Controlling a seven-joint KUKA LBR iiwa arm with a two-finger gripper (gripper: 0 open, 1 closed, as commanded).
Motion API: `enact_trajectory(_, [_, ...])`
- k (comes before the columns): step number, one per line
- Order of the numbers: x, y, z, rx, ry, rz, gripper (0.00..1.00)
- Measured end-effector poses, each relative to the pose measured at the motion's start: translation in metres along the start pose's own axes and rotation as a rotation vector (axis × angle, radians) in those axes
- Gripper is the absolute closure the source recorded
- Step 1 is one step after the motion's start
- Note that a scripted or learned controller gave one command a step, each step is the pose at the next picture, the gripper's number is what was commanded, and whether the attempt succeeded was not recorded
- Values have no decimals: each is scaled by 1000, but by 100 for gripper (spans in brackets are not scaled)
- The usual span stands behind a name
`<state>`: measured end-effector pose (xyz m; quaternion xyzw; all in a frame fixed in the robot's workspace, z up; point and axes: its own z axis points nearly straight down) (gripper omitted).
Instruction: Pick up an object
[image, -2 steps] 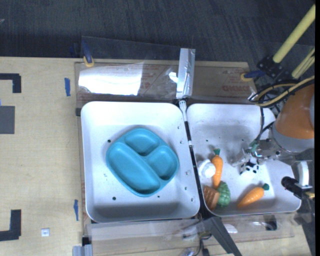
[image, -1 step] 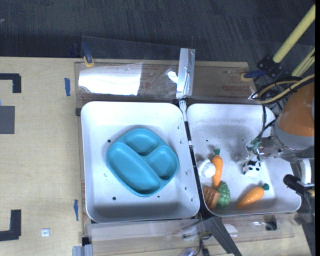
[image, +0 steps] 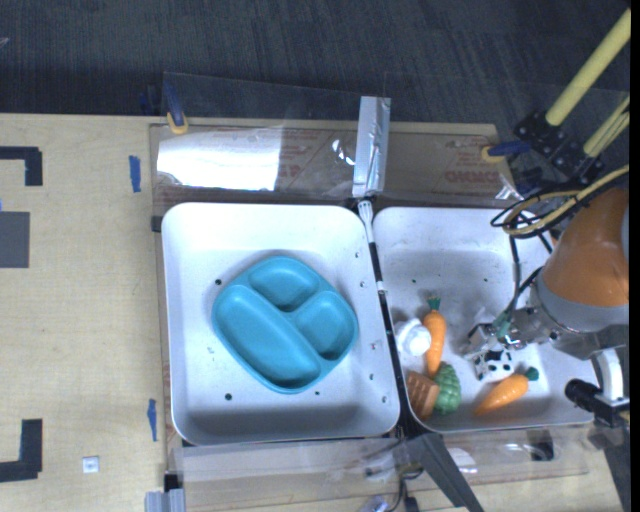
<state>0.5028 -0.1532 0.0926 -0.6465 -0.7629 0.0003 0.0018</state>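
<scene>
In the right bin (image: 450, 255) lie several small toys. An upright orange carrot (image: 434, 341) leans next to a white round piece (image: 411, 340). Below them sit a brown piece (image: 421, 391) and a green leafy piece (image: 447, 389). A second carrot (image: 501, 392) lies near the front right, with a small black-and-white toy (image: 490, 365) just above it. My gripper (image: 500, 335) reaches in from the right and hangs low over the black-and-white toy, between the two carrots. I see nothing held in it.
The left bin (image: 190, 250) holds a blue divided plate (image: 285, 322) at its middle. The arm's orange band (image: 592, 262) and grey wrist (image: 575, 325) cover the right bin's right edge. Cables (image: 530, 215) loop above it. A clear divider (image: 370, 150) stands behind the bins.
</scene>
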Motion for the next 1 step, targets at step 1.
enact_trajectory(1, [59, 59, -94, -8, -2, 152, 100])
